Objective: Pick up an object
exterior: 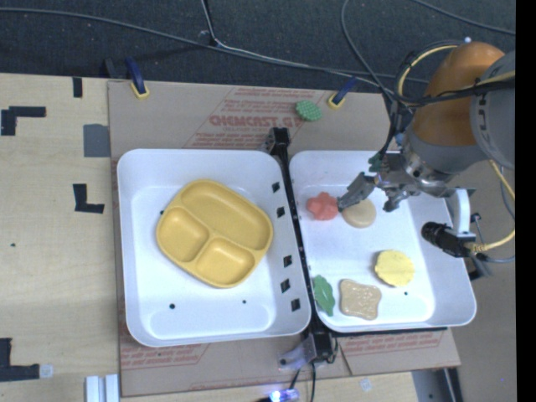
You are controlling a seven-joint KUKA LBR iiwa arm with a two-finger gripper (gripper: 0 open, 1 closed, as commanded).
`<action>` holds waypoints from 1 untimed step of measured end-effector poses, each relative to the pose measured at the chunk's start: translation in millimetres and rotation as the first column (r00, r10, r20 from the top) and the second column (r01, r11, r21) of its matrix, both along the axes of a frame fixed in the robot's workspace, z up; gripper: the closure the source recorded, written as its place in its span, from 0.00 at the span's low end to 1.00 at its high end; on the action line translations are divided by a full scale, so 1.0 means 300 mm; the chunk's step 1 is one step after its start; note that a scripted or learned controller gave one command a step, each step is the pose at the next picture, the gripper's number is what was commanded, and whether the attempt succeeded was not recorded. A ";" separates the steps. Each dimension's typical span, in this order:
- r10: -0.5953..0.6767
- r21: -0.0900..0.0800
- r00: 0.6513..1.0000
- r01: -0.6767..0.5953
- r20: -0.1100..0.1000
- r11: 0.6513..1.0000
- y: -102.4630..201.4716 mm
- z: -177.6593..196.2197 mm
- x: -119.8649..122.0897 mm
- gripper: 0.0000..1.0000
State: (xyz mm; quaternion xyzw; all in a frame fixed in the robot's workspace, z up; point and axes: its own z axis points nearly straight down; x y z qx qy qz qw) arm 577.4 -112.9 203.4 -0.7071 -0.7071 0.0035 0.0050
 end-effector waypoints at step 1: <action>0.002 -0.001 1.000 -0.002 0.010 1.000 0.000 0.016 0.008 0.00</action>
